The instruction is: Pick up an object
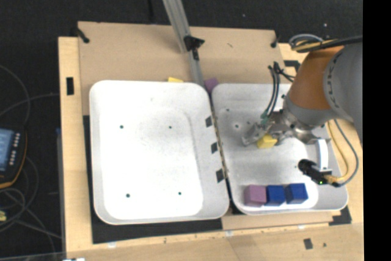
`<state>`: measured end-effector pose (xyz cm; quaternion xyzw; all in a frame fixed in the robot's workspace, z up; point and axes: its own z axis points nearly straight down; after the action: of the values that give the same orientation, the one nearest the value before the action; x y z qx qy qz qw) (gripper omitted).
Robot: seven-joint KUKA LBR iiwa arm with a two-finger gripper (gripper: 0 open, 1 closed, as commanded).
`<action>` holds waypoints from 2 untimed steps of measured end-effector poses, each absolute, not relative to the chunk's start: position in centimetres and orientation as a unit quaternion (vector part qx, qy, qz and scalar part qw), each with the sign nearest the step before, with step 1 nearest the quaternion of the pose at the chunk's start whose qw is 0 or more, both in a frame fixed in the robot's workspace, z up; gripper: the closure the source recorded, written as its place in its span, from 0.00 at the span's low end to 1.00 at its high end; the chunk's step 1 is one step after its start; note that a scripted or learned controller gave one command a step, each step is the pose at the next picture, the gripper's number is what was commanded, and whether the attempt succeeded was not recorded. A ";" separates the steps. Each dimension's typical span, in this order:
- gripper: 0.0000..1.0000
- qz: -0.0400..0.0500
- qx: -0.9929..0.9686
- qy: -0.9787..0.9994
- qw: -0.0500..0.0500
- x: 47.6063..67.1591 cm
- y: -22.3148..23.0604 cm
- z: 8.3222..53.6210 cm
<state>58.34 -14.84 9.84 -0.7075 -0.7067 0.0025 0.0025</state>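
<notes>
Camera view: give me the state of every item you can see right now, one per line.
tool: low in the right bin, at the yellow block
yellow block: on the right bin floor, at the tool's tip, not seen lifted
purple block: resting at the right bin's near wall
two blue blocks: resting in a row beside the purple block
right bin: holds all four blocks
left bin: flat on the bench

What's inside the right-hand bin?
Inside the right bin: a purple block and two blue blocks along the near edge, plus a yellow block at the gripper. The arm covers the bin's far right corner.
</notes>
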 end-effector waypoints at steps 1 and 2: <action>1.00 -0.001 -0.709 -0.705 -0.002 58.7 -14.9 11.4; 1.00 -0.004 -0.704 -0.710 -0.002 58.7 -5.8 20.1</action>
<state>58.66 -5.80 20.10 -0.7037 -0.7105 -0.0038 -0.0022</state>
